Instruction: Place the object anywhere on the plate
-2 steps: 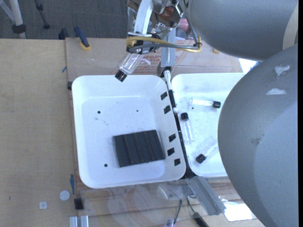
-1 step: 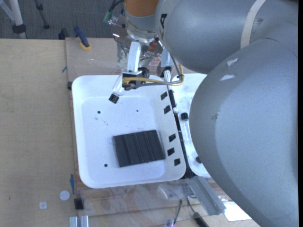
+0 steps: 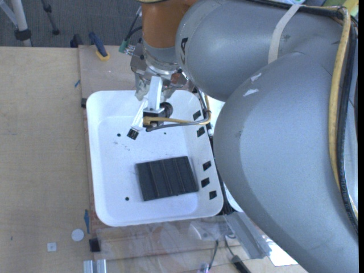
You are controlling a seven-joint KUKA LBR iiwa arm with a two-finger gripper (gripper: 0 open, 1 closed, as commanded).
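The dark ribbed plate lies flat in the near half of the white bin. My gripper hangs over the bin's far half, well apart from the plate, with a thin yellow cable trailing beside it. I cannot tell whether my fingers are apart or together.

Wooden bench, white bin on it
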